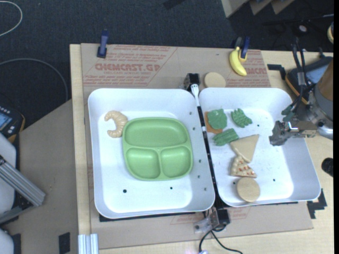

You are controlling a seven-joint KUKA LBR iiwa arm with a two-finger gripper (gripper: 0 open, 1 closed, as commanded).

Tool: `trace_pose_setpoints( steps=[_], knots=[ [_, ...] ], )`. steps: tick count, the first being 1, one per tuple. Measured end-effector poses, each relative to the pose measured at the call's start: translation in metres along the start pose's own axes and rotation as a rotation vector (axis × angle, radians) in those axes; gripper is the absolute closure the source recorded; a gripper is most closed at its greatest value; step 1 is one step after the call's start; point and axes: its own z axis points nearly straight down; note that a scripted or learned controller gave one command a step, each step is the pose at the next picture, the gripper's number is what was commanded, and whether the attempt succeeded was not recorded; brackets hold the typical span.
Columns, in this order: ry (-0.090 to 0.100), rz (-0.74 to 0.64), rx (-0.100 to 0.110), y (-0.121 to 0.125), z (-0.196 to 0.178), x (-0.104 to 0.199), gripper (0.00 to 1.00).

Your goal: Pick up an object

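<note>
My gripper [279,135] hangs over the right part of the right bin [275,165], with white floor beneath it. To its left lie the toy foods: a tan wedge [247,145], a pizza slice [242,168], a round cookie [248,189], a green leafy piece [226,137], a second green piece [241,117], and a green-and-orange piece [215,120]. The wedge is the nearest, a short gap left of the gripper. Nothing shows in the gripper.
The left bin [106,142] holds a green divided plate [157,147] and a croissant [116,123]. Behind the bins, on the board, lie a banana [238,63] and a round tan disc [214,80]. The arm's body [323,97] occupies the right edge.
</note>
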Motion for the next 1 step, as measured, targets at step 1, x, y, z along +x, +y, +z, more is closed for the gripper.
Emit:
trace_pose_setpoints(
  steps=[1],
  knots=[
    [-0.001,-0.01,-0.017,0.0013,-0.0693,0.0799,1.0]
  ],
)
